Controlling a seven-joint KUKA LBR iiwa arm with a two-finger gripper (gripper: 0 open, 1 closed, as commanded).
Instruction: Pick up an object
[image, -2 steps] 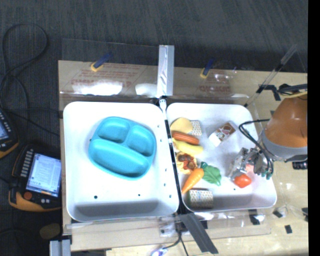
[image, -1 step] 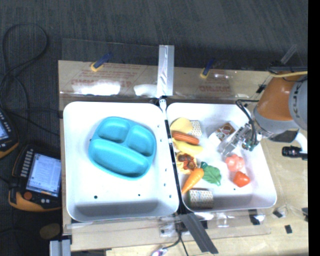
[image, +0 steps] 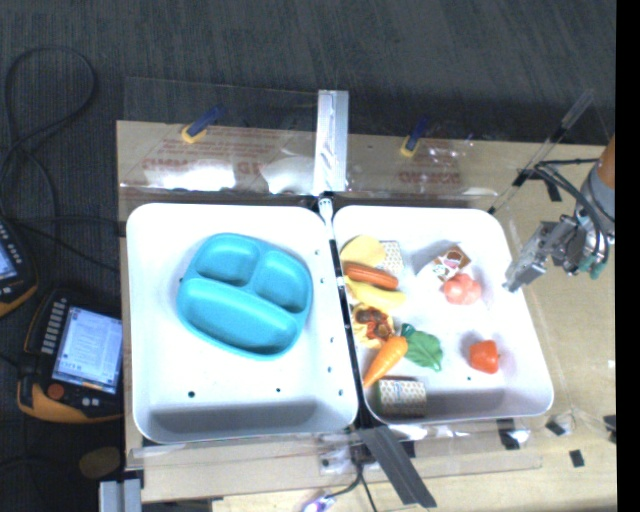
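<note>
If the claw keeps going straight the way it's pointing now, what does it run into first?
The claw points down and left toward the right bin. Probably the bin's right rim first, then the pink round toy; depth is unclear.

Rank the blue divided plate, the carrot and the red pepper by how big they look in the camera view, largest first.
1. Blue divided plate, by far the largest, in the left bin.
2. Carrot, long and thin.
3. Red pepper, smallest, though not far below the carrot in area.
</note>
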